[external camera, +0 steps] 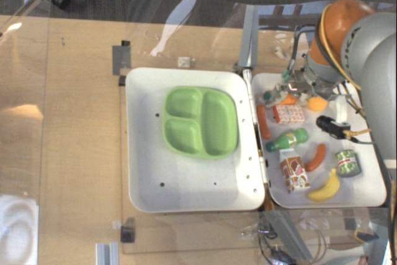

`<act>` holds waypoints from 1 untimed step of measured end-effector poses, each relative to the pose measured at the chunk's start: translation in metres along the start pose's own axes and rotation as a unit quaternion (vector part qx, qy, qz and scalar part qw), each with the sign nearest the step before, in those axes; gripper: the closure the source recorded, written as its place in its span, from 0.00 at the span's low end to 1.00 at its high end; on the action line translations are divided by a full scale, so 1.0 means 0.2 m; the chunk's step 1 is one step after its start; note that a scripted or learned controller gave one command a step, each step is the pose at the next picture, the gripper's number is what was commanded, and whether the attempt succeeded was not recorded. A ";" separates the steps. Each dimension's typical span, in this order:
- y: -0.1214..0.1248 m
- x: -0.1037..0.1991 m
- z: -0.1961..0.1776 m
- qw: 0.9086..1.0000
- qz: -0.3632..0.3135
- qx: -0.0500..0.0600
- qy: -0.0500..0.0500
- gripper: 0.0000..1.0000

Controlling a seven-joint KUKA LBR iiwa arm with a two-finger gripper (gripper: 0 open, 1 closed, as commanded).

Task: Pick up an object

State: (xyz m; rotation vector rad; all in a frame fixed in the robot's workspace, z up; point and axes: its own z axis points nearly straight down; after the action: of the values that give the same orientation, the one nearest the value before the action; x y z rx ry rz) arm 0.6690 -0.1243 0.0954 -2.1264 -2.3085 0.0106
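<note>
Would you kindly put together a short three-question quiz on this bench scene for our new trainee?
1. True or false: the green divided plate lies in the left bin.
2. Which item lies nearest the front edge of the right bin? A) banana B) green bottle C) orange ball
3. Fill in: the gripper is over the ____ end of the right bin.

Key:
1. True.
2. A.
3. Far: it is over the back end, near the small carton.
</note>
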 end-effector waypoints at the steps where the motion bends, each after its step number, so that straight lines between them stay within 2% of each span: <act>1: 0.00 -0.01 -0.07 1.000 0.000 0.003 -0.001 1.00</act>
State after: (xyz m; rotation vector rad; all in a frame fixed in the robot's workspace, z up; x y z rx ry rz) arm 0.6686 -0.1266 0.1101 -2.1249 -2.3058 0.0205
